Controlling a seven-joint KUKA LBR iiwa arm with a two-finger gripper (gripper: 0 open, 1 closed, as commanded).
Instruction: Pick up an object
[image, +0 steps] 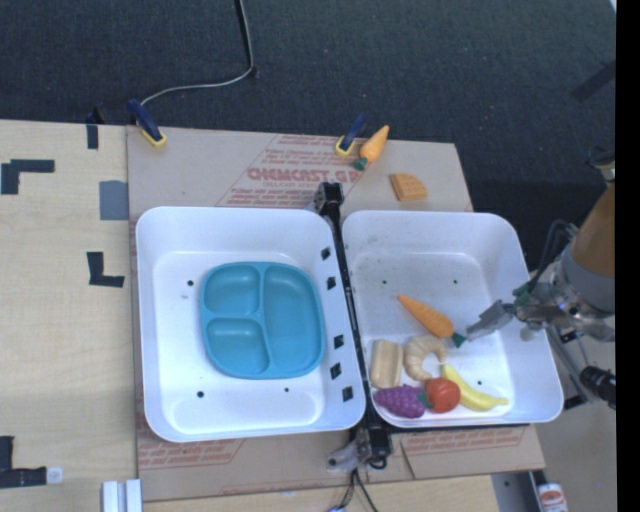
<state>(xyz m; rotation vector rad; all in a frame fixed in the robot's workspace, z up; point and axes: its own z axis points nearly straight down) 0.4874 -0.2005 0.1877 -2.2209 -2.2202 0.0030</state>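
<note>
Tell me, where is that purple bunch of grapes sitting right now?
The grapes lie in the right bin, at its near left corner, just below the bread piece and beside the tomato.

Blue divided plate (264, 319) in left bin (160, 240); clamps (147, 121) on cardboard (290, 175).

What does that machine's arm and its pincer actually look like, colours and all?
The arm comes in from the right, grey, with an orange band above the wrist. At its end sits the pincer: a cluster of dark grey metal parts narrowing to thin, dark fingers, with a touch of green near the tip. Thin dark cables loop around the wrist. No lettering or markings can be made out on it.
</note>
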